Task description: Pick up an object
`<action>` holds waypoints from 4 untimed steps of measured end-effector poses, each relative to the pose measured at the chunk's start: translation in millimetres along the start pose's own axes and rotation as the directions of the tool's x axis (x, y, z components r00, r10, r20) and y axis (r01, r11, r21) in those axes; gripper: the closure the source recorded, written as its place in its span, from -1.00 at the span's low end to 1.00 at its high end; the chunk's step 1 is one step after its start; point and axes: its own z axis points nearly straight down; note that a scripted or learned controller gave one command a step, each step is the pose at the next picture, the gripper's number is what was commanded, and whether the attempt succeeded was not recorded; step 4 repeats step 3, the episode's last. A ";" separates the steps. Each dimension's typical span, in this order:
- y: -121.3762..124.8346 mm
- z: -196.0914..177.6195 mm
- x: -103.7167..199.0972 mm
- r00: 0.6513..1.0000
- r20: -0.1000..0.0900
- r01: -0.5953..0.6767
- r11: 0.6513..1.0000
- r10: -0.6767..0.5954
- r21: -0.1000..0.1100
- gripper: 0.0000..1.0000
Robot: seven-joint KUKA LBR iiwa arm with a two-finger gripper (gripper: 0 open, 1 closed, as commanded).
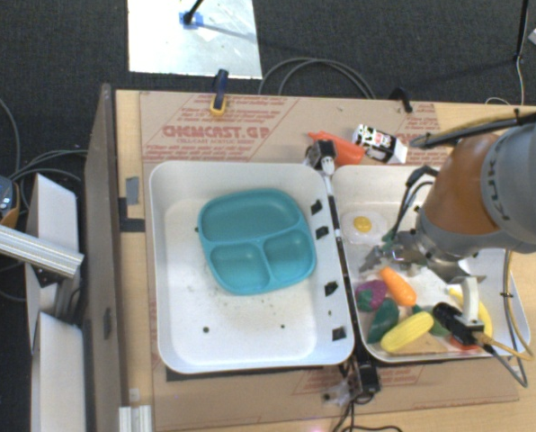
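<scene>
Gripper (387, 257) partly blurred above carrot (398, 286); grasp unclear.

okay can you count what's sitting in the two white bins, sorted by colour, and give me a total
Teal: 1, the teal three-compartment plastic tray in the left bin
Orange: 1, the orange toy carrot
Yellow: 2, the yellow toy corn cob and the small round yellow piece
Green: 1, the green toy vegetable
Magenta: 1, the magenta toy piece
Total: 6 that I can make out; the arm hides part of the right bin.
</scene>
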 end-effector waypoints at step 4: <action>12.6 -107.6 69.6 1.000 0.000 0.011 1.000 -0.011 -0.019 1.00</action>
